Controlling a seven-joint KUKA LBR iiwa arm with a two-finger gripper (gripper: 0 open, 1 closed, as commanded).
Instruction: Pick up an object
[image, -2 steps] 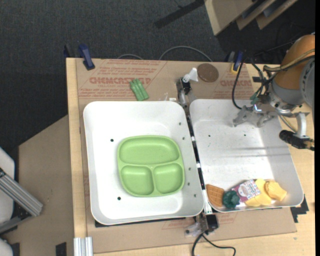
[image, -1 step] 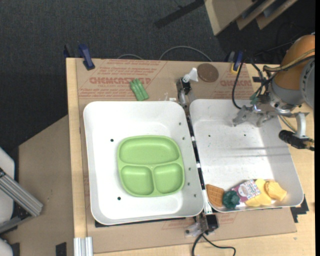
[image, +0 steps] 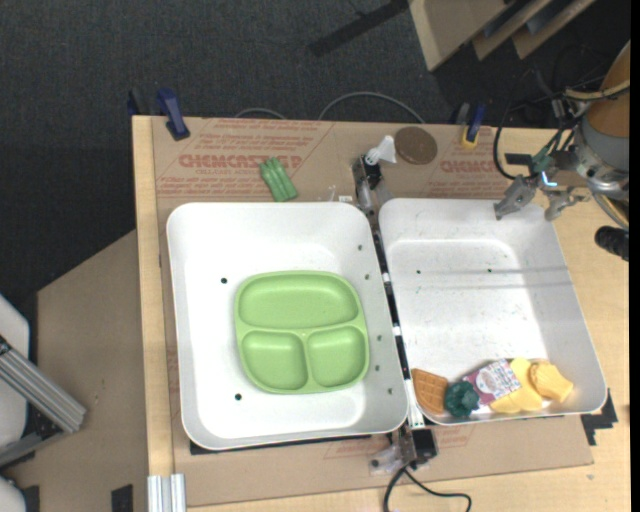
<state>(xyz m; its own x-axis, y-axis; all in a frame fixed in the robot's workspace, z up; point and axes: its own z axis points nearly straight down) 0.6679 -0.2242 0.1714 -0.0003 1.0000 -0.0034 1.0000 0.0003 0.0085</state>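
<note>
A green divided plate (image: 300, 332) is seen in the left bin (image: 200, 240); right of it, small objects (image: 495, 388) are heaped in the right bin's (image: 480, 290) near corner. The gripper (image: 532, 200), fingers spread and empty, hangs above that bin's far right corner, so the approach is judged barely begun: it must be carried to the heap and lowered.

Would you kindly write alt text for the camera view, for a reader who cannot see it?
Two white bins sit side by side on a bench: the left bin holds a green divided tray, and the right bin has small toys heaped along its near edge. The arm's tool hovers over the right bin's far right corner, with nothing visibly in it.
</note>
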